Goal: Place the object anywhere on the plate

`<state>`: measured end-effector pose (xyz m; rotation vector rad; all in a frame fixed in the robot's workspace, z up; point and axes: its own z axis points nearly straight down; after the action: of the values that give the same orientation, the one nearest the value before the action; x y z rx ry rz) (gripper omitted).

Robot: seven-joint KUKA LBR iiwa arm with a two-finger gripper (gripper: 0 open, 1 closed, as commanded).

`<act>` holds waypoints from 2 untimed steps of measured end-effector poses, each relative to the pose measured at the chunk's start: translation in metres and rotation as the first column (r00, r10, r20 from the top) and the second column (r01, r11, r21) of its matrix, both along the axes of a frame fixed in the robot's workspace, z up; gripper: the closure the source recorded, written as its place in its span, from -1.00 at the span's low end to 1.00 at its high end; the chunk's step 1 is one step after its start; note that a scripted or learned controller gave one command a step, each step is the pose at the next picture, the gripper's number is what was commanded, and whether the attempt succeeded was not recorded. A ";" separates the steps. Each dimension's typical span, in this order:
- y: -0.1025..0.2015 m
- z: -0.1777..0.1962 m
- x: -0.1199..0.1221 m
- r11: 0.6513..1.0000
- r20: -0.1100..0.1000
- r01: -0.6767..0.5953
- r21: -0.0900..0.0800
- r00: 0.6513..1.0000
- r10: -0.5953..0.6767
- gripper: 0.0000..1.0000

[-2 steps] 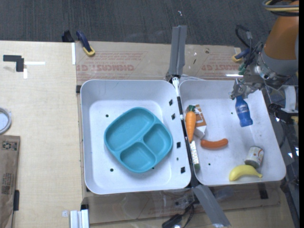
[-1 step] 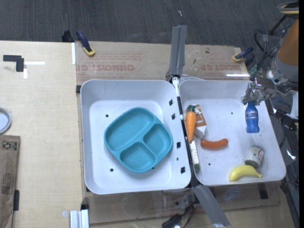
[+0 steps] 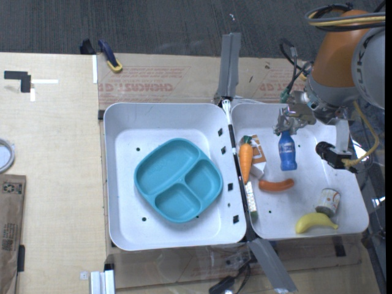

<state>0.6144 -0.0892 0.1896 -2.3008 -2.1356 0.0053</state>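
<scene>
Bottle point(image 3: 287, 152), blue plastic with a white cap, upright in the right bin point(image 3: 352, 222), near its back wall. The jaws point(image 3: 287, 127) sit directly over the cap, touching or just above it; can't tell if they are released or clenched, and no grip on the bottle is visible. Label on the bottle too small to read.

Just below the bottle: a sausage point(image 3: 276, 185), reddish-orange, smooth, lying flat. Left of it a carrot point(image 3: 245, 158), orange with a green top, lying along the bin's left wall, partly over a small printed card or packet point(image 3: 258, 151), writing unreadable. Front right of the bin: a small can point(image 3: 329, 201) tipped on its side, label unreadable, and just beside it a yellow banana point(image 3: 316, 223), curved, near the front wall.

Plate point(image 3: 178, 179): teal plastic, rounded, three compartments, lying flat in the middle of the left bin point(image 3: 120, 164), well apart from the bottle. Both bins white, shallow, rounded corners.

Arm point(image 3: 343, 54) grey with orange band, cables looped on it, coming in from the right.

Tabletop point(image 3: 49, 139) light wood. Cardboard sheet point(image 3: 165, 78) behind the bins, red mirrored print, roughly "CHEMICAL GUYS" reversed, not certain. Yellow-blue clamp point(image 3: 110, 57) at the back edge. Tape roll point(image 3: 5, 156) and brown paper bag point(image 3: 11, 225) at far left.
</scene>
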 end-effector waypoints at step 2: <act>0.069 0.008 0.001 0.994 -0.001 -0.110 -0.001 0.994 0.110 1.00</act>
<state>0.6152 -0.0200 0.1972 -2.1802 -2.2599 0.0076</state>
